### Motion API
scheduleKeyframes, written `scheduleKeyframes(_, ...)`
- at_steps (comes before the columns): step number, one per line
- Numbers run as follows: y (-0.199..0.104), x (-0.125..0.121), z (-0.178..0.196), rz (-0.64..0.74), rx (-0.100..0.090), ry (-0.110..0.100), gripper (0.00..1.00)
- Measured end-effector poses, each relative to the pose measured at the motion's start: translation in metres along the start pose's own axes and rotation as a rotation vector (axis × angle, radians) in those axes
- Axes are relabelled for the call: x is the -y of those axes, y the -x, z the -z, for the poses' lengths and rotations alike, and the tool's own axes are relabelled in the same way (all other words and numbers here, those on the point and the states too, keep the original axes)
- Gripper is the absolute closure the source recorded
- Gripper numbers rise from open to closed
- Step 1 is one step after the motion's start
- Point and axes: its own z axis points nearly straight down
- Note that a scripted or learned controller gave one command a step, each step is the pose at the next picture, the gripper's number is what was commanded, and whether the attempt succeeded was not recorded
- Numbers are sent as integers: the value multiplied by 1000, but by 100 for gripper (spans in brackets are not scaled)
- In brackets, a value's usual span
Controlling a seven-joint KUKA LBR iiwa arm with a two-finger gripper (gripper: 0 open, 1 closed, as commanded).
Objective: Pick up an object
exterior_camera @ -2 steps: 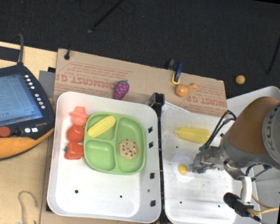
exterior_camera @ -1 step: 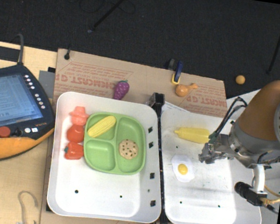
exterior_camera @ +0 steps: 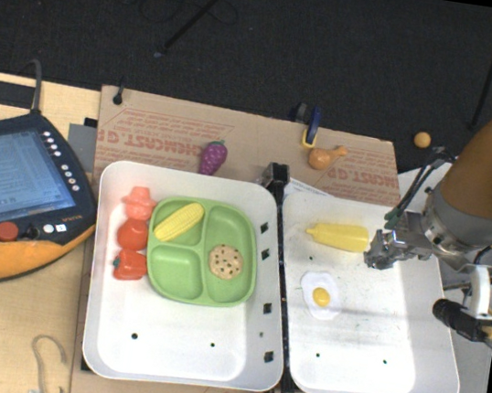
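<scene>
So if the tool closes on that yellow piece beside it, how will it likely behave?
The yellow piece looks like smooth moulded plastic, so probably stiff and light. Its rounded, elongated shape may roll or slip sideways on the right bin floor.

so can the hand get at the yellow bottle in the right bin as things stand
Probably yes. The hand sits in the right bin, just beside the yellow bottle, with nothing between them. The fried egg lies lower in the bin, off that path.

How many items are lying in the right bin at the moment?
2: a yellow corn cob near the bin's far edge, just beside the gripper, and a fried egg nearer the middle. The arm may hide more.
</scene>
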Motion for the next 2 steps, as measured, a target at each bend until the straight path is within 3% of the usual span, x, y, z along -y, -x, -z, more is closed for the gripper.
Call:
scheduleKeyframes(1,1,0,15,0,-1,-2,100)
scheduleKeyframes(2,-48,5,22,3,-3,-5,100)
